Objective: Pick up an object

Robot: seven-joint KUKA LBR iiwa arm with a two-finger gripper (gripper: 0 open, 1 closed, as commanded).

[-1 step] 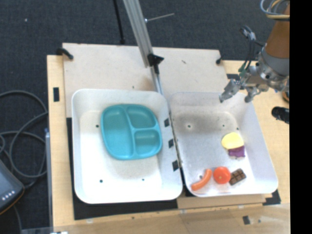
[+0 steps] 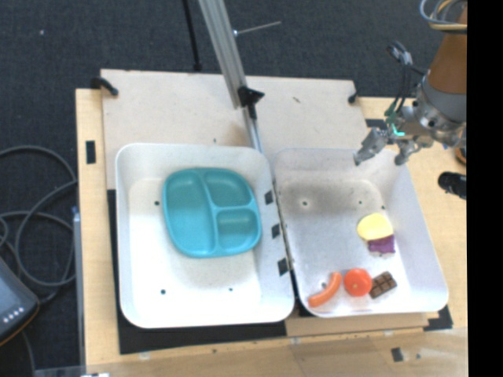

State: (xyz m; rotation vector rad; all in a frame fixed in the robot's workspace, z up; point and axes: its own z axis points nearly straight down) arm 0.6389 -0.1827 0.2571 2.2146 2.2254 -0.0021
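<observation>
My end effector [image 2: 383,148] hangs over the far right corner of the right bin [image 2: 416,210], its two fingers spread apart with nothing between them. I take the right bin as my landmark: all the small things lie in its near half, well apart from my end effector. A yellow piece [image 2: 374,226] sits toward the bin's right side, touching a purple piece [image 2: 382,245] just nearer the front. Along the front wall lie an orange curved piece [image 2: 325,289], a red-orange round piece [image 2: 357,282] beside it, and a brown block [image 2: 383,284] to the right of that. Left of the right bin, the left bin [image 2: 141,289] holds a teal divided plate [image 2: 211,212]. Both bins rest on the pale wooden surface [image 2: 173,100].
</observation>
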